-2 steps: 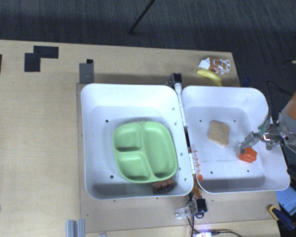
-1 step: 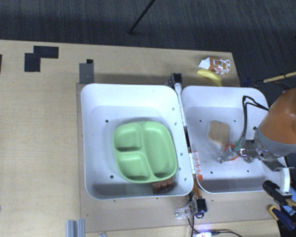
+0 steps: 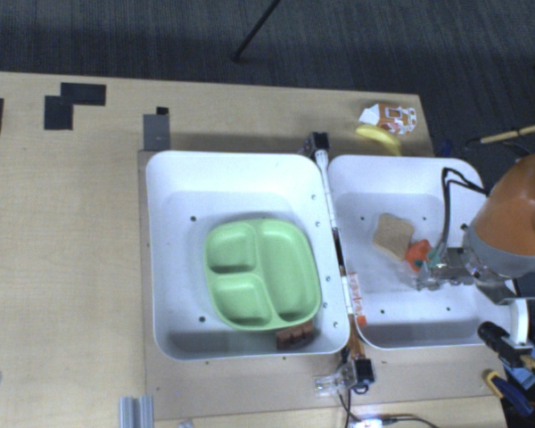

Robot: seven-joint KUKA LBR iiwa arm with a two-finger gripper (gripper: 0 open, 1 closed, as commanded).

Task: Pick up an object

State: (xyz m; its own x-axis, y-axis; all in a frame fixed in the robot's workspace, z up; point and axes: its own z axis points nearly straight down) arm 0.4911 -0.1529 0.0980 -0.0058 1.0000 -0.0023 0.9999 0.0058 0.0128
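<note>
two shallow white bins are seen side by side on the wooden bench [image 3: 62, 266]. the left bin [image 3: 174, 194], at the centre of the frame, holds a green divided tray [image 3: 263, 273], and a small brown object [image 3: 295, 336] is seen touching the tray's lower edge. the right bin [image 3: 374, 181] holds a tan, sponge-like piece [image 3: 393, 234] near its middle, with a small orange object [image 3: 416, 255] just beside it toward the lower right. the arm [image 3: 517, 217] enters from the right edge of the frame, and the gripper [image 3: 439, 273] is positioned low inside the right bin, just beside the orange object. whether the pincer is spread or pressed together cannot be told from this view. a yellow item and a white-and-orange wrapper [image 3: 388, 121] lie on the bench above the right bin.
</note>
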